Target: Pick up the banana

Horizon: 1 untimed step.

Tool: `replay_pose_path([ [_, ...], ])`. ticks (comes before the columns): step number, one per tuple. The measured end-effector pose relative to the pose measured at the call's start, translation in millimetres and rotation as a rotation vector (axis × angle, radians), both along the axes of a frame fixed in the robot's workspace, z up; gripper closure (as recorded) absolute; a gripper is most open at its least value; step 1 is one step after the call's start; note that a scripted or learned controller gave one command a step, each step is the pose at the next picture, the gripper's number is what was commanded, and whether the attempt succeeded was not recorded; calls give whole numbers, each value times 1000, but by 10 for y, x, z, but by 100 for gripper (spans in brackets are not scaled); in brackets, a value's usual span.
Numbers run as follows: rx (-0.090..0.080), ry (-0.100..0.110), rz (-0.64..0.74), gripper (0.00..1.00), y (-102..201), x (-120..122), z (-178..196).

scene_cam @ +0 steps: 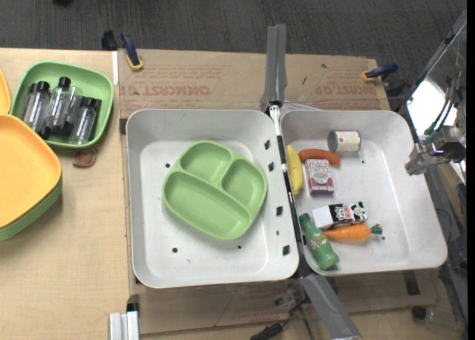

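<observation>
Green bottle (319, 242): nearest the camera, lying at the front-left corner of the right bin (397, 205), its lower end close to the front rim.
Carrot (350, 233): just beside the bottle, pointing right, with a small black-and-white carton (340, 214) touching it from behind.
Banana (295, 170): lies lengthwise along the left wall of the right bin, close to the divide between the two bins; a red sausage-like toy (320, 155) and a pink box (320, 177) sit just to its right, the box very near it.
White can (345, 139): on its side toward the back of the same bin, apart from the banana.
Left bin (148, 205): bears a green divided plate (215, 188) near its middle.
Bench side: a green tray of dark bottles (63, 108) and a stack of orange plates (26, 175) stand well to the left, outside both bins.
Gripper (429, 154): at the right rim of the right bin, well apart from the banana; too small and blurred to read its state, so I cannot tell.
Progress: judged not yet begun in effect, as the banana rests untouched on the bin floor.
Left to do: cross the bin to its left wall, come down over the banana, close on it and lift.
Risk: the wall and the pink box leave little room on either side.
</observation>
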<state>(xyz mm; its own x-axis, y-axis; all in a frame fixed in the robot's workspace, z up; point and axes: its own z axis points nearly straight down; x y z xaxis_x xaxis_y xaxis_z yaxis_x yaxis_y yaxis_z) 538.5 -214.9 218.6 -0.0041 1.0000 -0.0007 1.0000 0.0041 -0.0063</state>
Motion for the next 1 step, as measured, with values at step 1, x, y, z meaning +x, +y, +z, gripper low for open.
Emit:
replay_pose_path([
  [1, -1, 1, 1, 100, -10, 1, 81],
])
